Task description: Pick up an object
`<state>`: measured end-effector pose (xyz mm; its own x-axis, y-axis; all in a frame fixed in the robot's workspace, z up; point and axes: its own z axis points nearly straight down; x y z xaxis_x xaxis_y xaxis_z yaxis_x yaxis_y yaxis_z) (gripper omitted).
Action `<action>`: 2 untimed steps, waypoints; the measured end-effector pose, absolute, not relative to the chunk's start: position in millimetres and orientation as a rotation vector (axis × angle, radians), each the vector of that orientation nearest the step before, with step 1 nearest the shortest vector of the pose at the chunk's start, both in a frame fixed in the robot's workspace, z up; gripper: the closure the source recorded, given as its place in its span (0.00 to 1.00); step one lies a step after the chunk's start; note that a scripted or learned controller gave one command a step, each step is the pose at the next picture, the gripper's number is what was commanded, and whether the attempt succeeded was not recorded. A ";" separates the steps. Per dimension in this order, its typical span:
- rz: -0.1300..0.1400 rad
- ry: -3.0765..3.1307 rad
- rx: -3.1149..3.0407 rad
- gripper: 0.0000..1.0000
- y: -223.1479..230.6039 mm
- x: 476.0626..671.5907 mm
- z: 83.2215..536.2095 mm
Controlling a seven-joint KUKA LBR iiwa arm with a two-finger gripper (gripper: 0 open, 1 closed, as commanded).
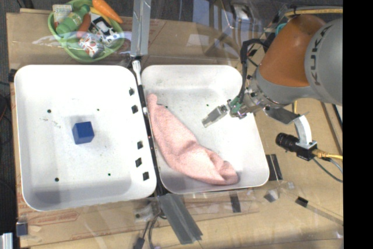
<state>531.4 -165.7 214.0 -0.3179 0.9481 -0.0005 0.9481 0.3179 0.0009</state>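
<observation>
Nearest the lens: arm [291, 61], grey with orange band, entering from the right and standing high over the right edge of the right bin [192, 70]. Gripper [217, 116] points left and slightly down over the bare white floor of that bin, in its upper right part. Cannot tell from this angle whether the claw is spread or pressed together; its tip reads as a single grey bar. Pink cloth [183, 146] lies crumpled in the same bin, running diagonally from the upper left wall, near the divide between the bins, down to the lower right corner, where it bunches into a thicker fold. Gripper tip sits above and to the right of the cloth's middle, near it but apart from it. Left bin [35, 125] holds a blue cube [83, 132], resting flat on the floor left of centre, well apart from the gripper. Green bowl [87, 55] stands on the bench [303, 207] beyond the left bin, heaped with small items, an orange carrot [105, 7] on top.
</observation>
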 end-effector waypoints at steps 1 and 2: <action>0.000 2.626 1.729 0.00 -143.1 515.1 91.3; -0.001 2.630 1.726 1.00 -143.0 515.3 100.7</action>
